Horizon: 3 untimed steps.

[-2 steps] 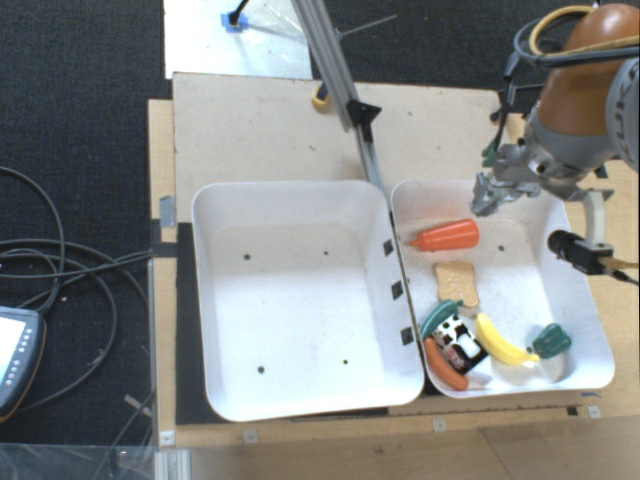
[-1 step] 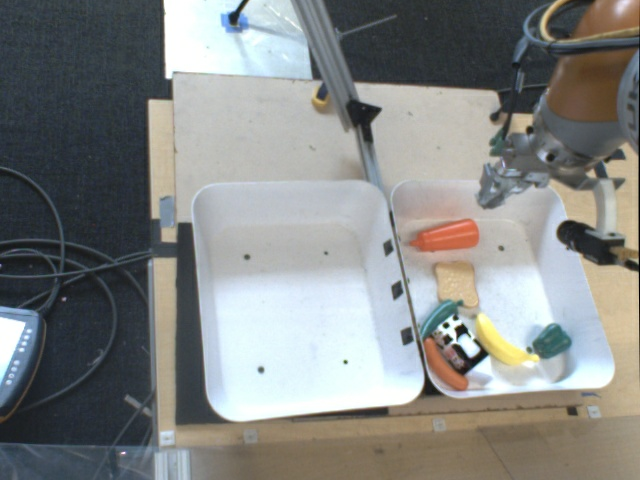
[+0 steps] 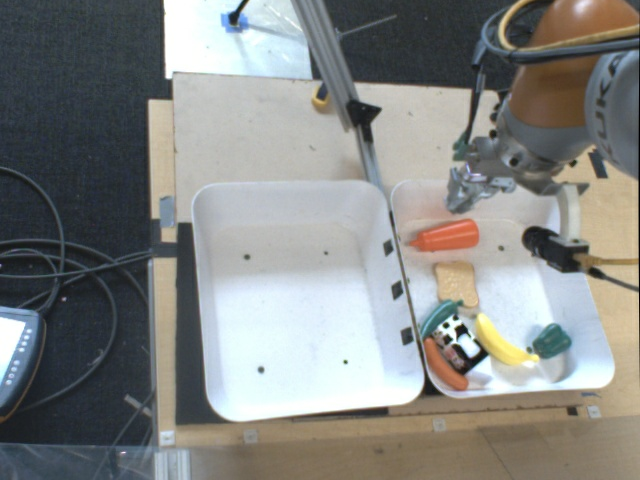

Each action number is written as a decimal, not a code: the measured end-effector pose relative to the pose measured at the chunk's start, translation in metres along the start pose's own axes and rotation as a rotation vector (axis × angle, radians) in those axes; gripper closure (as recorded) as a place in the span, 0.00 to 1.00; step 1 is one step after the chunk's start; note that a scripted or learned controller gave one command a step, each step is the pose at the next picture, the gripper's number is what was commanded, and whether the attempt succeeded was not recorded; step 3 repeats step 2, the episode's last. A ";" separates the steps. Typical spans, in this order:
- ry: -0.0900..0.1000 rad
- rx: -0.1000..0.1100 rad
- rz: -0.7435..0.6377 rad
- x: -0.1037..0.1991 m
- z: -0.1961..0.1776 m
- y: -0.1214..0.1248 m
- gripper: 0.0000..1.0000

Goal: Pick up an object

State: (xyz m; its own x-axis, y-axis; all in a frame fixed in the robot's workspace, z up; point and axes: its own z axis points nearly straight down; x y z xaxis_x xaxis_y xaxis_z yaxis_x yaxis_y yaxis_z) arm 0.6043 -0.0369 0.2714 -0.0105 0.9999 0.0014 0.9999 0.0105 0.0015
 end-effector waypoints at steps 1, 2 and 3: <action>0.001 0.002 0.001 0.046 0.014 -0.020 1.00; 0.001 0.002 0.000 0.094 0.030 -0.033 1.00; 0.001 0.002 0.000 0.094 0.030 -0.033 1.00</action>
